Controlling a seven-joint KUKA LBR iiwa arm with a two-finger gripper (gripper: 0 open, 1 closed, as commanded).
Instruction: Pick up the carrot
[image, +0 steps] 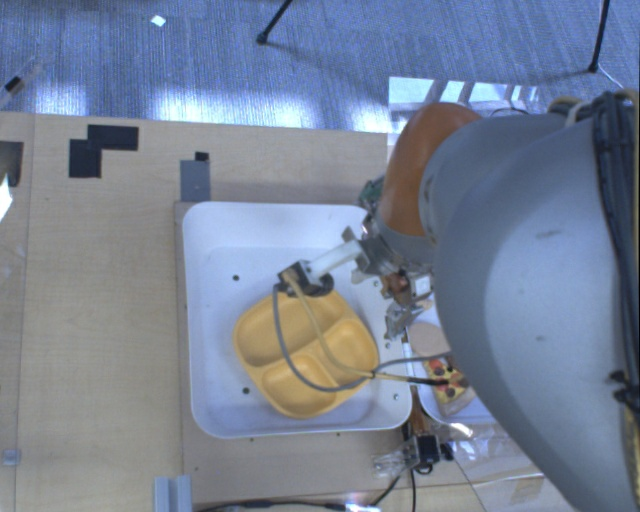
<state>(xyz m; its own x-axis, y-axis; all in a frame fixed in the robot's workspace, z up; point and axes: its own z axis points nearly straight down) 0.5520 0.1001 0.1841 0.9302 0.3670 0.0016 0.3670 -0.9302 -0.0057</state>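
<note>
Carrot: I cannot identify it for sure. A small orange piece (447, 385) with red spots, lower right of centre, may be it. It lies in the right bin (424, 402), half under the arm (540, 280). Just above it is a pale tan round thing (430, 338), also partly covered. The gripper (400, 300) hangs approx. over the border btw. the two bins, right of centre; open or closed, I cannot tell. The left bin (200, 330) carries a yellow plate (262, 335) w/ several compartments, towards its lower part. The orange band (420, 170) is at upper centre. Both bins stand on the wood worktop (100, 300), w/ black marks (100, 148) at upper left.
</note>
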